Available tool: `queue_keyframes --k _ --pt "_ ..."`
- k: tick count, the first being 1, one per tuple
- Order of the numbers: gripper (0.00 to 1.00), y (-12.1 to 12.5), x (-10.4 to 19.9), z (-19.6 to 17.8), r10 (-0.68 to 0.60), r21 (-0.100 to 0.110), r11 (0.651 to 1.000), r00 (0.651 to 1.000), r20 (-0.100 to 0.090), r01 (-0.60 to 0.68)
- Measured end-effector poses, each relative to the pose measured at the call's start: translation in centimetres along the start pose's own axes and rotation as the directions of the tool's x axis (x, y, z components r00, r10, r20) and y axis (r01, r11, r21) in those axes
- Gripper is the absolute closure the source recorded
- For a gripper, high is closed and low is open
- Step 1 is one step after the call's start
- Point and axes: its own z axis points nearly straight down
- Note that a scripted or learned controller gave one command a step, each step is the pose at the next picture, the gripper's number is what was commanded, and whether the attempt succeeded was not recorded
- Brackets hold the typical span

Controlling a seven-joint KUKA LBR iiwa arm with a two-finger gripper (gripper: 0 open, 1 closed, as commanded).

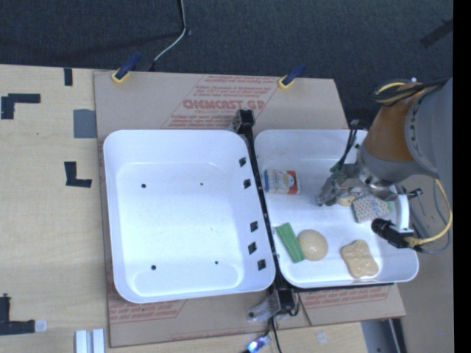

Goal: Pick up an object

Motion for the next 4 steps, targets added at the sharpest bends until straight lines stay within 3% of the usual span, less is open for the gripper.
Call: queue_keyframes --k 1,2,3,4 --pt "1.00 2.4 -1.8 0.1 -0.002 0.002 1.000 1.000 -0.005 0.002" --pt "0.00 2.5 -1.3 0.0 -0.006 0.005 1.000 1.000 -0.015 0.006" --pt "0.00 8.3 0.3 0.1 -0.004 -0.001 1.000 1.000 -0.002 0.004" --pt "0.00 8.1 5.2 0.2 -0.003 0.003 1.000 1.000 -0.003 0.003"
